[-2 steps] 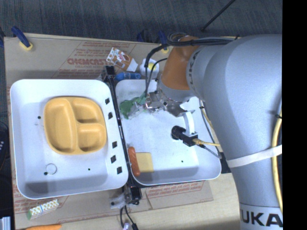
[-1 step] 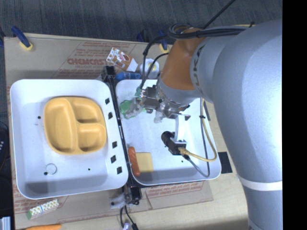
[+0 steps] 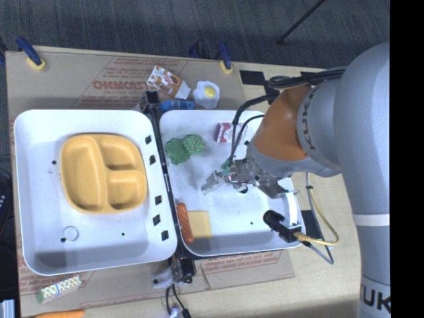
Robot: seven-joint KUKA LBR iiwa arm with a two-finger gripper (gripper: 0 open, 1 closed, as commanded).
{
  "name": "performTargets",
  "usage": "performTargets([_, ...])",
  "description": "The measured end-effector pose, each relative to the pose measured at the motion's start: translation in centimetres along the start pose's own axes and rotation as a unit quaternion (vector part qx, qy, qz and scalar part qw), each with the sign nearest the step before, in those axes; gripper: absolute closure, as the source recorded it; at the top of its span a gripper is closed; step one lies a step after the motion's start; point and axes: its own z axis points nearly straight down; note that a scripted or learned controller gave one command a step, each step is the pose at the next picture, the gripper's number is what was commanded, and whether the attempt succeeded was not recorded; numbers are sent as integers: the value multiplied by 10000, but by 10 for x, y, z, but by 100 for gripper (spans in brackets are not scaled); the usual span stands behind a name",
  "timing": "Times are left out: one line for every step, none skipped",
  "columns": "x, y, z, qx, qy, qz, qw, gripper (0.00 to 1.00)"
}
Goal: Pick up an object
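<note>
No object is sitting between the fingers, so the pick looks not yet made. The gripper (image 3: 213, 181) is hanging low over the middle of the right bin (image 3: 265, 240), its metal fingers pointing toward the view's left and standing slightly apart with nothing between them. It is poised above bare bin floor, so which item is meant cannot be told.

The candidates are lying around it. The green broccoli toy (image 3: 183, 147) is resting near the bin's upper left, a short way above the fingertips. A small pink and white carton (image 3: 223, 132) is standing near the top rim. A hot dog (image 3: 183, 221) and a tan block (image 3: 200, 223) are lying side by side at the lower left corner.

In the left bin (image 3: 33, 197) a yellow divided tray (image 3: 103, 172) is taking up the centre.

By my judgement, everything is left: closing in on one item, gripping it and lifting it.
</note>
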Motion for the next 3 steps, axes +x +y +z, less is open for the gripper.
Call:
performTargets([-80, 48, 6, -16, -11, -559, 9984, 0])
performTargets([25, 127, 20, -17, 0, -864, 9963, 0])
performTargets([25, 127, 8, -11, 0, -888, 9960, 100])
